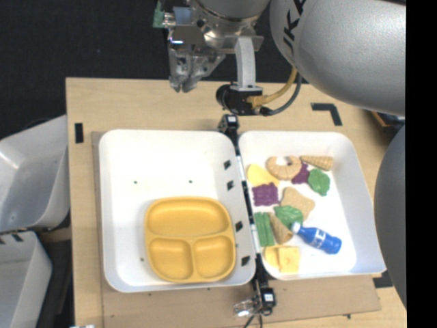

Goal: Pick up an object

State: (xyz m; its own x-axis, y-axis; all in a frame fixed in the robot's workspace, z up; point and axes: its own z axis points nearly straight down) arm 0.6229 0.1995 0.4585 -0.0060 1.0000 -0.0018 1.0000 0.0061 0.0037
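Note:
My gripper (184, 79) hangs high above the bench's far edge, beyond the back of the left bin (123, 156), with nothing seen between its fingers. The right bin (348, 183) holds several small toy foods: a blue bottle (319, 239), a purple piece (265, 194), a green leafy piece (318, 181), a cone (317, 161), a round biscuit (280, 167), a yellow cheese block (287, 258) and a green strip (263, 229). All lie well below and to the right of the gripper.
A yellow divided plate (189, 238) lies in the front half of the left bin. A ridge with black clips (239, 183) separates the two bins. The arm's grey body (341, 39) looms over the back right corner.

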